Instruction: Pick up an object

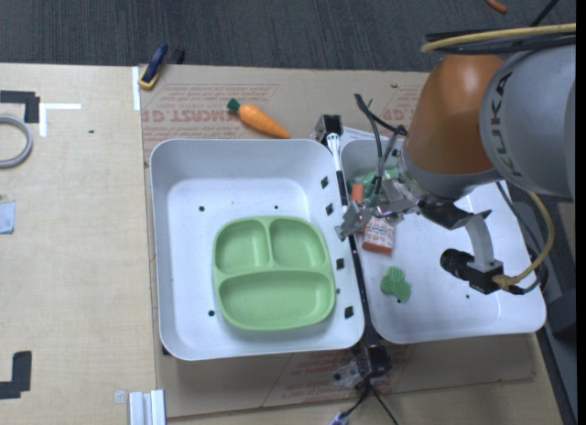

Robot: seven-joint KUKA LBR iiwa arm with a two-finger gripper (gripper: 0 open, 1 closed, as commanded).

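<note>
From the overhead camera, the grey arm with its orange band (458, 121) leans in over the right white plastic bin (513, 313). The gripper (371, 208) sits low at that bin's left wall, and its opening cannot be told from here; wiring hides the tips. Just below it lies a small orange-and-white packet (378, 236), touching or nearly so. Further down the same bin rests a small green toy piece (396, 284). Left of that bin, the other white bin (179, 176) carries a green divided plastic plate (273, 273). Behind it, on the cardboard, lies an orange toy carrot (259, 118).
</note>
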